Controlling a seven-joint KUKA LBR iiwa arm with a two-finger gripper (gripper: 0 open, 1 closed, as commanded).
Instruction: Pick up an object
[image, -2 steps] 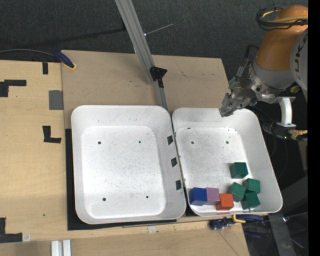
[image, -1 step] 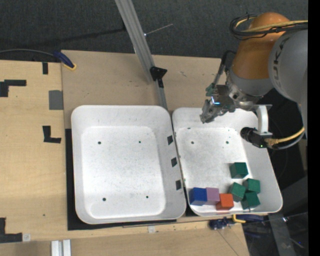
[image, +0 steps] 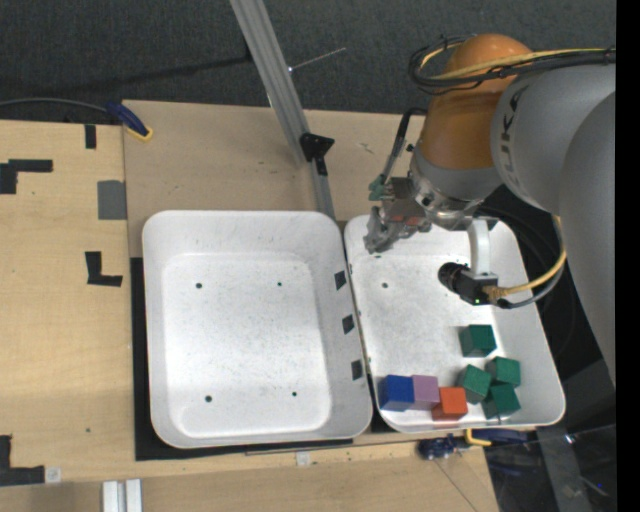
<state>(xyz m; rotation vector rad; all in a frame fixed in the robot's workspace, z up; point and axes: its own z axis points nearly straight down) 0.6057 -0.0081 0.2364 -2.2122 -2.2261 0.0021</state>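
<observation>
Blocks lie clustered at the near end of the right shallow white bin (image: 520, 262): blue cube (image: 397, 390), lilac cube (image: 426, 389), orange cube (image: 452, 402), green cubes (image: 489, 377). Well apart, at the far end, hangs the grey two-finger claw (image: 381, 236); whether spread or pressed together I cannot tell.

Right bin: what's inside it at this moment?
Right bin holds blocks at its near end: blue, purple, orange, four green. The arm covers its far corner.
</observation>
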